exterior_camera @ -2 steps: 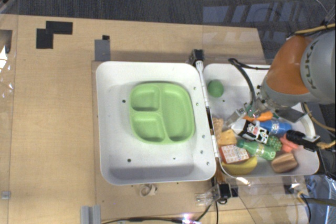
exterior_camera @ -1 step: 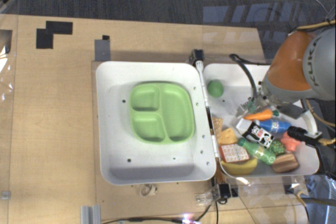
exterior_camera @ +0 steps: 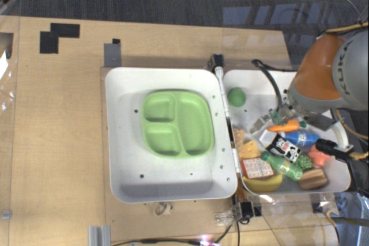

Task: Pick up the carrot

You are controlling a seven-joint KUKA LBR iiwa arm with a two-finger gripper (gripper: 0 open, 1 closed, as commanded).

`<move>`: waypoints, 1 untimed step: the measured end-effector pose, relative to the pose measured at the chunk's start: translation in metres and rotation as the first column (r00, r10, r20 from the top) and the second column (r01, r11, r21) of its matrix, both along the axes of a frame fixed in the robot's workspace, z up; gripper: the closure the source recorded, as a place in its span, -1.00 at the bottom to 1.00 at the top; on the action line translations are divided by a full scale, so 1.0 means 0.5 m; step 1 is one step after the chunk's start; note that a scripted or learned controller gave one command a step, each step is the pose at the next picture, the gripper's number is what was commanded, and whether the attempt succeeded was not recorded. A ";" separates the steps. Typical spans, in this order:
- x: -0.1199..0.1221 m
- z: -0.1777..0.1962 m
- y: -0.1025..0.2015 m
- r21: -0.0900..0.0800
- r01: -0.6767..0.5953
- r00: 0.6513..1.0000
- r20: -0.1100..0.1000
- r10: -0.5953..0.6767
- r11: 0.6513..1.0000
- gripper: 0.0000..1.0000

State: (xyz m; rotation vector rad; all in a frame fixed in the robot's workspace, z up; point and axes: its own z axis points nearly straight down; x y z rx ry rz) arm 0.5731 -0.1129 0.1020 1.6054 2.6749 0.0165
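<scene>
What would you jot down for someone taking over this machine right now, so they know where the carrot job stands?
Gripper: down in the right bin, at the carrot's left end; whether it grips is unclear.
Carrot: lying in the right bin among the other toy food, above the blue bottle, not lifted.
Left bin: holds the green divided plate.
Done: the arm has reached the carrot.
Left: get a sure grip and raise the carrot out of the pile.
</scene>
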 end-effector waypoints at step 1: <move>0.068 -0.028 -0.111 -0.003 -0.112 0.994 -0.012 0.112 0.994 -1.00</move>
